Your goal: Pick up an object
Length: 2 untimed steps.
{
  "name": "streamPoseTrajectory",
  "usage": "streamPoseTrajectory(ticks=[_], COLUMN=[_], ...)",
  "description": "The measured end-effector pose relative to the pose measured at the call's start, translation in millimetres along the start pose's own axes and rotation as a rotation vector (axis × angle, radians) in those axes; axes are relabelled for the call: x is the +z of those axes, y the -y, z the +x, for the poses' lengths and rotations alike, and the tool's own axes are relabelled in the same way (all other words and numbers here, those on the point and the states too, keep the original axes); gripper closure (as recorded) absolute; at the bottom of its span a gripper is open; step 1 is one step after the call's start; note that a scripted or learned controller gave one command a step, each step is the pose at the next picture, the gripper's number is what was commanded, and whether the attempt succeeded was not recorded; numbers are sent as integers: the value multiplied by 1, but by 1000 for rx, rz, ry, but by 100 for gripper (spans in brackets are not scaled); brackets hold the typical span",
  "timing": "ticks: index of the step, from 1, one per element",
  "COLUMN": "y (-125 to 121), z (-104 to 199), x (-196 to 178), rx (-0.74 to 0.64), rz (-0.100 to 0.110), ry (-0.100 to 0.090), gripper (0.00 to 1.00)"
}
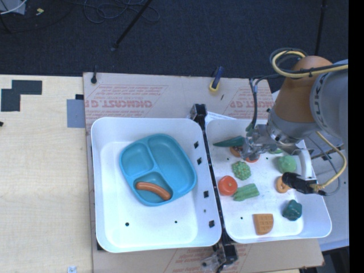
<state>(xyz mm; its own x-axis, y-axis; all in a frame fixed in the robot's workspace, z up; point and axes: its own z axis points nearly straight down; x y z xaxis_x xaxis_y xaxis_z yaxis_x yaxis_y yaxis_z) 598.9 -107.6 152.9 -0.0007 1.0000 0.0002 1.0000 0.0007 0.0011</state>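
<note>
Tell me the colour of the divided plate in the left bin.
Light blue. The plate shows best in the camera view, with a hot dog in one compartment.

Red print on cardboard sheet under the bins, upside down from the cam: reads approx. "CHEMOST" at top left, above left bin. Second partial print, same red type, top right near arm – cut off, can't read. Faint red print on cardboard at bottom edge, too small to read.
</note>
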Motion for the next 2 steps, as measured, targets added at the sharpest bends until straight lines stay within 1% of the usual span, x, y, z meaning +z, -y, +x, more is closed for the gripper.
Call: streamPoseTrajectory(ticks=[1, 2], y=[5, 5], z=[-4, -5], x=[-62, -75], rx=[0, 0], rz=[-2, 1], ry=[1, 0], gripper=[100, 100])
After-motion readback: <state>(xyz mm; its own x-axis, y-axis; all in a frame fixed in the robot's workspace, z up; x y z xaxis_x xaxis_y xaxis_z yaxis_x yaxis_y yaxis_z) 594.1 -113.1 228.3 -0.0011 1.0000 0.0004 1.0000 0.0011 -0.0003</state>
